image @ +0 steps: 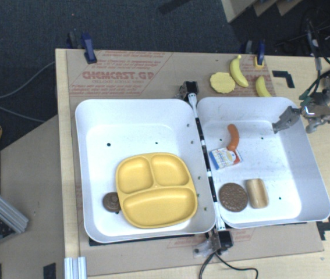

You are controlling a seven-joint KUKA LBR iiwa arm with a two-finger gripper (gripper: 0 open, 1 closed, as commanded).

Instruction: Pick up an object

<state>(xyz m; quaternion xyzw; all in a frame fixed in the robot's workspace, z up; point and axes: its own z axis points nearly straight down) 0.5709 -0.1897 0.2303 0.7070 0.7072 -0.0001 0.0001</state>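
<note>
The right bin (304, 173) holds an orange sausage (233, 136), a small blue and white carton (224, 157), a round brown patty (233, 196) and a tan roll (257, 193). My gripper (298, 124) hangs over the bin's far right corner, up and to the right of the sausage. It is open, with one grey finger (284, 121) spread out to the left and nothing between the two. None of the objects touches it.
In the left bin (95, 132) lie a yellow divided plate (156, 189) and a brown disc (112, 201) tucked at its left edge. On the bench behind the bins lie two toy bananas (239, 71) (262, 86) and a yellow slice (223, 82).
</note>
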